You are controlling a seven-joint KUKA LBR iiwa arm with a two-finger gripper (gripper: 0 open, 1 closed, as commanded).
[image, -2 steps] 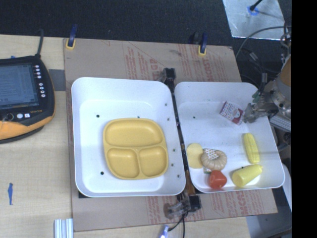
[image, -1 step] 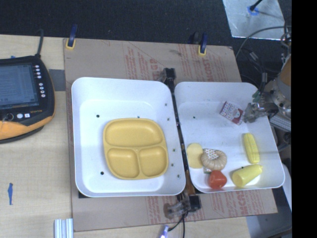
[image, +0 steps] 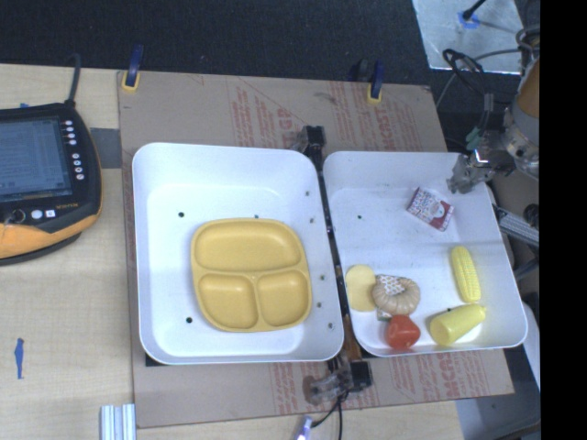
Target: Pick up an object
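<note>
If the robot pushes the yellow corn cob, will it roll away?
Probably, a little. The corn cob looks rounded and long, so a sideways push would likely roll it across the smooth right bin. It looks like a plastic toy, so probably light and stiff. Its bumpy surface may help the fingers hold it.

We see two shallow white bins of smooth, faintly glossy plastic, the left bin (image: pixel 156 246) bearing a pale yellow three-compartment tray (image: pixel 249 273) of matt plastic, the right bin (image: pixel 367 191) holding a small red-and-white packet (image: pixel 429 208) that looks like shiny printed wrapper and a yellow corn cob (image: pixel 465 274) with a moulded, slightly glossy plastic look. Under both we note a brown sheet of matt cardboard (image: pixel 229 108) printed with faint red lettering, lying on a pale bench top (image: pixel 55 337) with a smooth wood-grain finish. The metal two-finger gripper (image: pixel 466 174) looks dull grey.
</note>
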